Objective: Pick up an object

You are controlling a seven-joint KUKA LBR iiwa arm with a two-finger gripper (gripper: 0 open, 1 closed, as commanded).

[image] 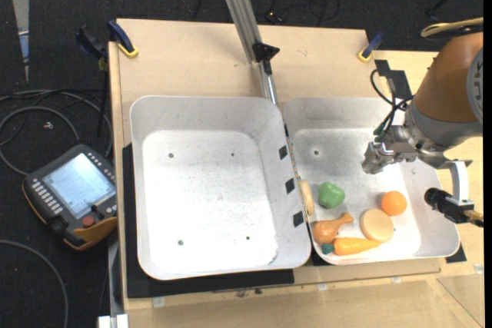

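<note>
The right bin [330, 123] holds a cluster of toy foods along its near side: a green pepper-like piece [331, 195], an orange ball [393, 203], a round tan piece [377, 225], a brown drumstick [332, 227] and an orange carrot [355, 246]. My gripper [377, 160] hangs over the right bin's right half, above and to the left of the orange ball, apart from every piece. Nothing shows between its fingers.
The left bin [154, 119] sits beside the right one, and a thin tan stick [307, 197] lies along the wall between them. A slanted metal pole [242, 8] crosses the back of the bench. A teach pendant [73, 196] lies on the floor at the left.
</note>
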